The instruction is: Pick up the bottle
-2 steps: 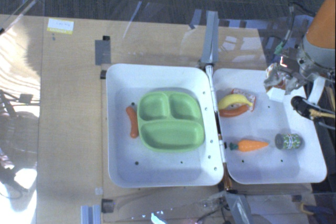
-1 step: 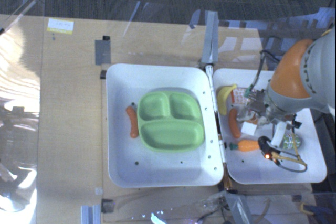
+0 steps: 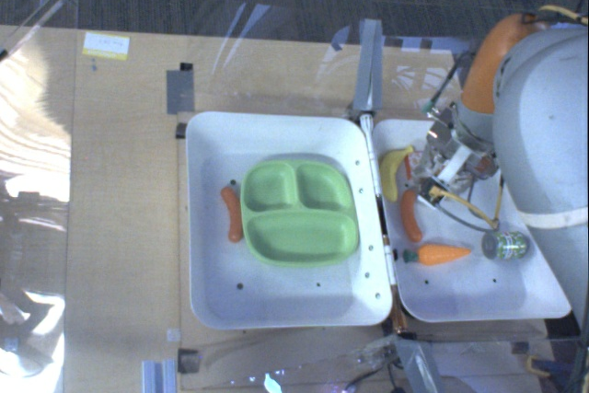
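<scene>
The bottle [image 3: 506,245] is small, clear and greenish. It lies on its side near the right wall of the right bin [image 3: 479,299], partly tucked under the arm's grey body. My gripper [image 3: 430,179] hangs over the left part of that bin, up and to the left of the bottle. It is close to a yellow banana [image 3: 394,170] and a red sausage [image 3: 410,216]. Nothing shows as held.
An orange carrot [image 3: 440,254] lies just left of the bottle. The left bin [image 3: 207,290] holds a green divided plate [image 3: 299,212] and a second red sausage [image 3: 233,212]. A metal divider [image 3: 369,69] runs between the bins. The arm's body [image 3: 543,152] covers the right bin's right side.
</scene>
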`<state>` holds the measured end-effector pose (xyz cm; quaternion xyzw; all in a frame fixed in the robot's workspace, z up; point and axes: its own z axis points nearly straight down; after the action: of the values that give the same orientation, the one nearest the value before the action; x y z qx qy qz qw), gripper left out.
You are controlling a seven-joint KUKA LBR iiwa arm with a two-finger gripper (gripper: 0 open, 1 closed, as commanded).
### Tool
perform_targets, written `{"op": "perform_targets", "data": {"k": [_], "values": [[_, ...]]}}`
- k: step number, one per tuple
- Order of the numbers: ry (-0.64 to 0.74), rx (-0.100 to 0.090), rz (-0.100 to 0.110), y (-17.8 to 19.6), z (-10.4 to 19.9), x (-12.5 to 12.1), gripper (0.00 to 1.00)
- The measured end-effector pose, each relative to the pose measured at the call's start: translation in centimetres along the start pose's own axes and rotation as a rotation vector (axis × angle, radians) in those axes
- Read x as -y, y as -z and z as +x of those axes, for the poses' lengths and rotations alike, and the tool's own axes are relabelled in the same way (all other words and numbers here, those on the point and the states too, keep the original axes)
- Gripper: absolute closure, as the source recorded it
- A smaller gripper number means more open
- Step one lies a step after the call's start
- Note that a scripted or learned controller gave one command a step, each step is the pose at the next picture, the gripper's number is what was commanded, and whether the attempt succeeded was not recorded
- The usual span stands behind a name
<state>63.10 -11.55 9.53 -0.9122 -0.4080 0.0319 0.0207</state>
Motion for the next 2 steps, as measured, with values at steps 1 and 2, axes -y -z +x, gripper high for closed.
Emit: {"op": "perform_targets", "data": {"k": [1, 2], "values": [[0.006, -0.024, -0.050, -0.5, 0.8, -0.7, 0.00], [0.005, -0.044, -0.075, -0.4, 2.3, 1.0, 0.00]]}}
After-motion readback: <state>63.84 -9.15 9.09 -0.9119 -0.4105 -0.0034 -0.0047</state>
